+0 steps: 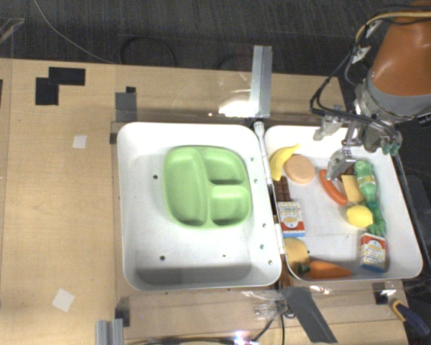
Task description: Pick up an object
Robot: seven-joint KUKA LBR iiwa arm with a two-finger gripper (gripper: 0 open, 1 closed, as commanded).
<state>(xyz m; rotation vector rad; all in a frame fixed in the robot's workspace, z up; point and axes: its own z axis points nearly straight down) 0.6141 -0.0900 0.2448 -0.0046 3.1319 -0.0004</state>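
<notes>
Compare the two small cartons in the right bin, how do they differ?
The small white carton beside the divider lies near the bin's left wall, between a yellow banana and a yellow apple. The small white carton in the bottom right corner sits below a yellow lemon. Both have red and blue printing.

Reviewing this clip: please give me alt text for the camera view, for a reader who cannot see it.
The grey arm's two-finger gripper hangs low over the right white bin, above a jumble of toy food: a yellow banana, a round tan bun, a yellow lemon and an orange carrot. The left white bin holds a green divided plastic tray.
</notes>
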